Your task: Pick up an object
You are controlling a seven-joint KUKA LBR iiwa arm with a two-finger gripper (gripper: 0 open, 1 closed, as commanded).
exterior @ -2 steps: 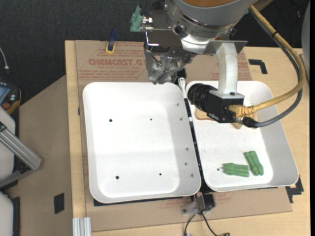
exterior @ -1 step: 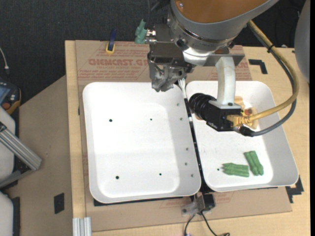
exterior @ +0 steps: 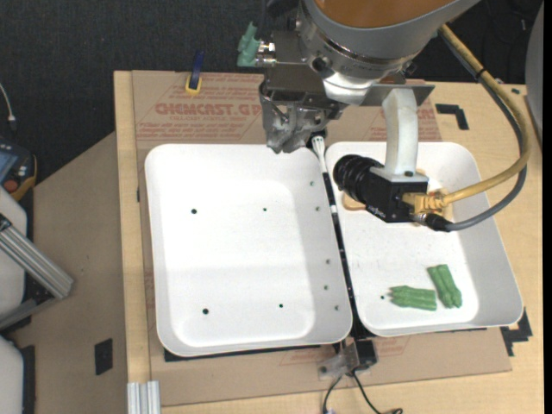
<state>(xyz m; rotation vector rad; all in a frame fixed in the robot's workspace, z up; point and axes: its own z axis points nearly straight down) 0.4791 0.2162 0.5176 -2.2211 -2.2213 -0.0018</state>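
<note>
Filling the top of my view, the grey arm (exterior: 379,15) hangs over the far edge of the two white bins. I count two bins: the left bin (exterior: 233,248) and the right bin (exterior: 483,231). The gripper (exterior: 289,132) sits above the left bin's far right corner; I cannot tell how it is set. Two green objects (exterior: 427,291) lie touching near the right bin's near edge. I judge this the approach step; next I must cross over and descend.
</note>
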